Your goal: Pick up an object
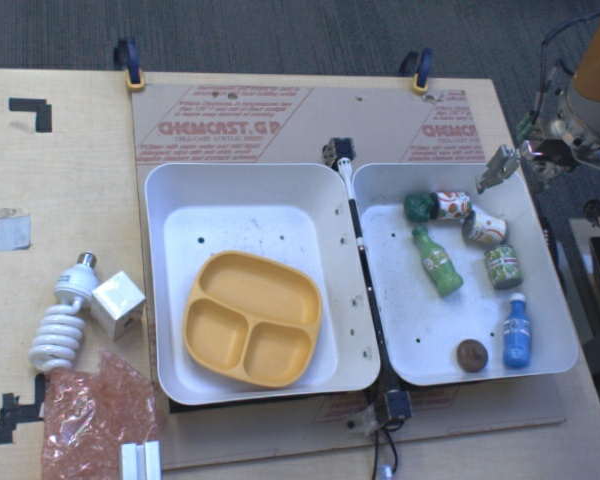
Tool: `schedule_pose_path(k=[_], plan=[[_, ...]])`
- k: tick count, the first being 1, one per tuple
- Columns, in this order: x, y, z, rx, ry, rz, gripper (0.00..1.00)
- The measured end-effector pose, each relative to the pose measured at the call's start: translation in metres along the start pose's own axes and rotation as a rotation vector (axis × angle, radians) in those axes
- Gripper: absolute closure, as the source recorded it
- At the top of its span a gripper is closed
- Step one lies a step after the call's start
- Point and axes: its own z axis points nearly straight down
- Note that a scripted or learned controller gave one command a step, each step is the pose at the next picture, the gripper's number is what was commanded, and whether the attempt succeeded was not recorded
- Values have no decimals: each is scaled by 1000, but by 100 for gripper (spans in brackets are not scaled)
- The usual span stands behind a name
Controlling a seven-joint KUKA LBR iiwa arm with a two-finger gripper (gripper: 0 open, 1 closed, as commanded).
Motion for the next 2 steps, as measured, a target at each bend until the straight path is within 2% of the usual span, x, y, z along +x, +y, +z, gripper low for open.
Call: schedule_pose_path(k=[1, 2], plan=[[-22, 10, 113, 1, 1, -1, 0], [41, -35, 141, 0, 0, 1, 0]])
